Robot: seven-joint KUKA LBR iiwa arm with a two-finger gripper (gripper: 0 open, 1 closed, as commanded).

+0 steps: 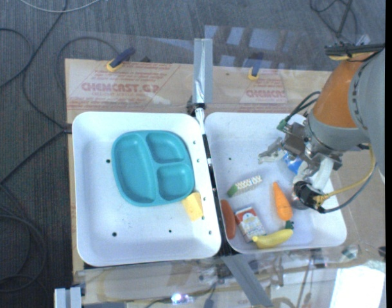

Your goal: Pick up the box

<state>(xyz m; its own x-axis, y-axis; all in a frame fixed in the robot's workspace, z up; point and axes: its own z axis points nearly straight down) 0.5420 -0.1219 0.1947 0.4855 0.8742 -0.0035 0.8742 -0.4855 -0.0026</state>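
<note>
The desk [86, 88], a pale brown board printed with faint red lettering, carries two shallow white plastic bins side by side; the left bin [93, 236] holds a turquoise plastic plate with three compartments [154, 167], lying flat near the bin's middle, and a small yellow wedge-shaped block [193, 206] rests just beside the plate's lower right corner, close to the bin's right wall. The grey arm with its orange band [340, 101] reaches in from the right over the right bin [237, 130], its wrist bent down toward the bin's right half; the jaws [292, 147] hang over the bin's upper right part, and how far apart they stand cannot be told from this slant; nothing is seen between them; a blue patch [293, 165] shows just below them, partly hidden by the wrist. A yellow cable [349, 186] loops from the wrist over the bin's right wall. The small red and white cardboard box [249, 222] lies flat near the front of the right bin, well apart from the jaws; a long orange-red toy vegetable [228, 218] lies just to its left; a yellow toy banana [273, 239] lies touching its lower right edge; an orange toy carrot [283, 203] lies tilted to its right; a small green and white packet [245, 185] lies above it.
</note>
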